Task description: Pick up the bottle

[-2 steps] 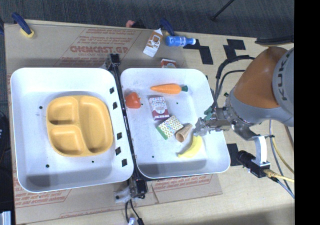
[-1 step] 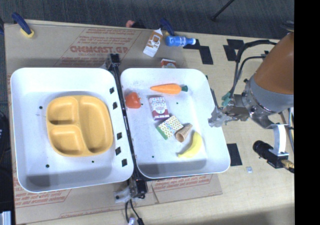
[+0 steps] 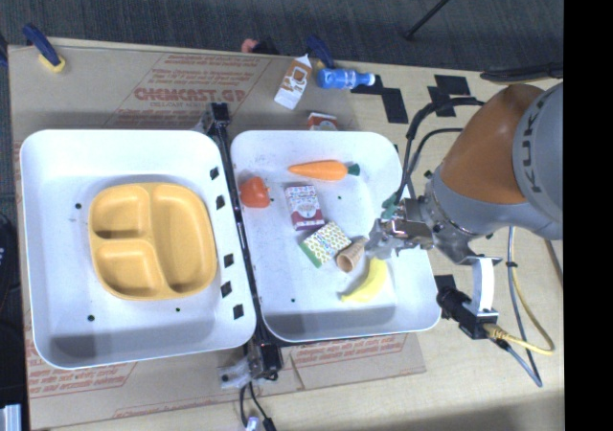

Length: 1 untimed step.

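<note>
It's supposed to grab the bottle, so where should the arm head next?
Probably lift and swing toward the far side. The gripper hangs low in the right bin by the banana and cone, while the blue bottle lies outside the bins, on the cardboard beyond the rim.

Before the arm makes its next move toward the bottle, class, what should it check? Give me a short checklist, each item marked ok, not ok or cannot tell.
1. Target located: the small blue plastic bottle lies on its side on the brown cardboard, above the right white bin. Ok.
2. Bottle inside a bin: not ok, it is outside both.
3. Two-finger gripper near the bottle: not ok, it sits low in the right bin by the yellow banana and the tan cone.
4. Anything between the fingers: cannot tell.
5. Clutter beside the bottle: a small white carton lies just left of it. Not ok.
</note>
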Tool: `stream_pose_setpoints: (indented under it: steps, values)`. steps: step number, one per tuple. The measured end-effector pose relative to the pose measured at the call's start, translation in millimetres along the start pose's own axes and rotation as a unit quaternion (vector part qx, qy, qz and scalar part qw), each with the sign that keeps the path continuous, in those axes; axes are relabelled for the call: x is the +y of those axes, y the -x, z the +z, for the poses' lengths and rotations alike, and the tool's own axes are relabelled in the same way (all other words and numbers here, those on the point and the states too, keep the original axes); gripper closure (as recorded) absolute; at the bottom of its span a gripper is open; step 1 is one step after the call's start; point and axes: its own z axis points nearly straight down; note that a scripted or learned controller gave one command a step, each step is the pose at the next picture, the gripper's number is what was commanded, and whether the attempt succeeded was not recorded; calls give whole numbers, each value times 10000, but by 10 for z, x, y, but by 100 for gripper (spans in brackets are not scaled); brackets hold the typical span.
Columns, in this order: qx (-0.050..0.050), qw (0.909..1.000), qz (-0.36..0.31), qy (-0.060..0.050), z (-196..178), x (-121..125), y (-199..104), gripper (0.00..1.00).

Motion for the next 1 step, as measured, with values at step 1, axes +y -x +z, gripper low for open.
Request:
stream_pose_setpoints:
  steps: [1]
  values:
    - [-7,9992,388,5,37,58,425,100]
